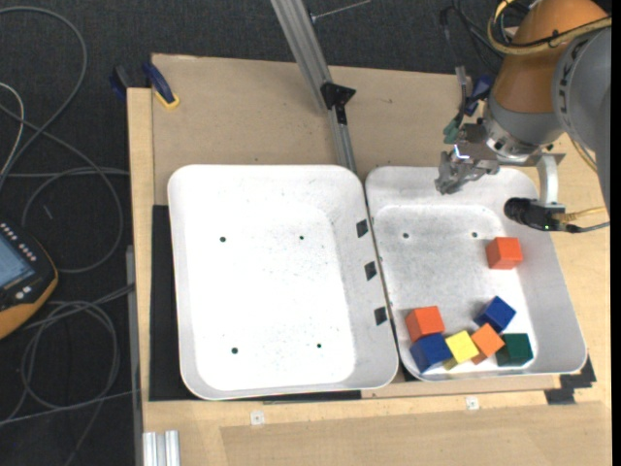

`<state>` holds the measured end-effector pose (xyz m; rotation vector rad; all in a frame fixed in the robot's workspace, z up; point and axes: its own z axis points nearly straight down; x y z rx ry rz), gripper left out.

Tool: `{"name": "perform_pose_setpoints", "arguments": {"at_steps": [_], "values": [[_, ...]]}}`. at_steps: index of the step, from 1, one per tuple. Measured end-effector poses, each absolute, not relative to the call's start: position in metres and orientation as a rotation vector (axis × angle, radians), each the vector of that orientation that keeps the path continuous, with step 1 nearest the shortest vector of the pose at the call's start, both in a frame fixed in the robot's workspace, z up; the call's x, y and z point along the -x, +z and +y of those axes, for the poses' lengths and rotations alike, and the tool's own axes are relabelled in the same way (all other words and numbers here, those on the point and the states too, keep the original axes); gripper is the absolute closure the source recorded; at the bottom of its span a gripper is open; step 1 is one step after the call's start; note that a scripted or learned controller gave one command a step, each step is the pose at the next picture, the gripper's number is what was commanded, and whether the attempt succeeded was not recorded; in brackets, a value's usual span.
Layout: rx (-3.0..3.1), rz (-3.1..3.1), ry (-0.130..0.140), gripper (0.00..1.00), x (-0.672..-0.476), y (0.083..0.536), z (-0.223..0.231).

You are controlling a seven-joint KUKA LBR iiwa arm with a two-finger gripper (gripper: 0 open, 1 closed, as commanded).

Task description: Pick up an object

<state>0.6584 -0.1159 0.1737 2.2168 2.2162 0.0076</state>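
ok, the arm (558, 61) is reaching in from the right, and the gripper (454, 180) is hanging over the far edge of the right bin (437, 250), near its top rim. nothing is showing between the fingers. too small and dark to say whether they're spread or closed — can't tell.

the objects are all sitting in the right bin, well apart from the gripper:
- an orange block (505, 251) is lying alone near the right wall, mid-bin
- the rest are clustering in the near right corner — an orange cube (424, 321), a blue cube (431, 351) just below it, a yellow cube (462, 347) beside that, a small orange cube (488, 340) touching the yellow one, a blue block (498, 313) just above, and a green cube (516, 349) against the near-right rim

the left bin (262, 280) is sitting beside the right one, rims touching along the middle. a metal pole (309, 56) is slanting in from the top, ending near the seam between the bins. cables (49, 260) are trailing over the dark floor to the left of the bench (243, 105).
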Motion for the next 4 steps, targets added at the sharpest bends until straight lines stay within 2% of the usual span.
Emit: {"name": "perform_pose_setpoints", "arguments": {"at_steps": [1,3,4], "values": [[-2.215,2.218,0.008,1.0,-0.66,0.229,-0.116],[-2.216,2.231,0.003,1.0,-0.639,0.252,-0.016],[-2.217,2.232,0.0,1.0,-0.637,0.24,0.039]]}}
